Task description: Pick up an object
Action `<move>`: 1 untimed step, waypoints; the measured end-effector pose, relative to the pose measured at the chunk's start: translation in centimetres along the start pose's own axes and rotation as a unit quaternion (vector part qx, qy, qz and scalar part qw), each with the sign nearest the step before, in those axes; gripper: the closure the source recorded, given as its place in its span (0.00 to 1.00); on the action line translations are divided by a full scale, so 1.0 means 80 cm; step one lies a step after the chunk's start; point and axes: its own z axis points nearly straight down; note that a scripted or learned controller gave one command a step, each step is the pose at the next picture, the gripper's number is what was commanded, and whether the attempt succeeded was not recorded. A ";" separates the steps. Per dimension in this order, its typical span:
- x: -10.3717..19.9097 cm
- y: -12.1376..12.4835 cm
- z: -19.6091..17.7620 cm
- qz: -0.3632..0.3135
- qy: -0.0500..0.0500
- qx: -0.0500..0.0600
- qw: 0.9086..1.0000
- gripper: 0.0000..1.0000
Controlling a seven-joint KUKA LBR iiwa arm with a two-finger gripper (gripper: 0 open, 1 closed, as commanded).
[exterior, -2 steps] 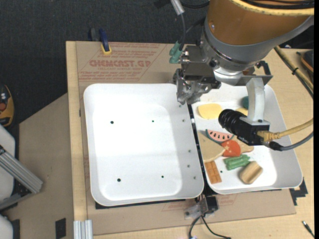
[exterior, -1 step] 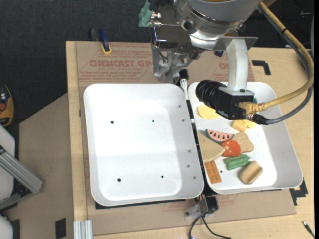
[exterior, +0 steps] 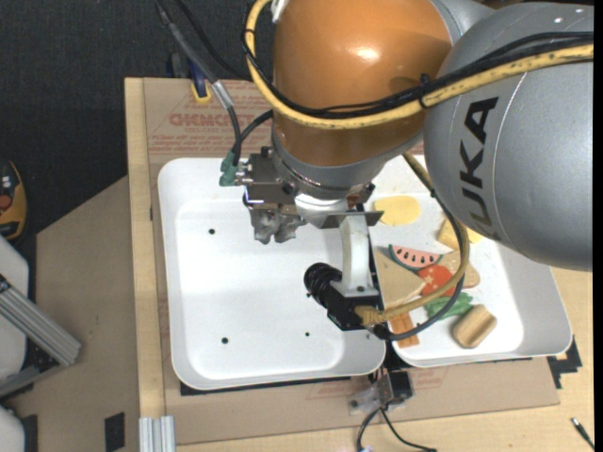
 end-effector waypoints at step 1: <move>-0.003 0.000 -0.167 -0.001 0.008 -0.016 1.000 1.00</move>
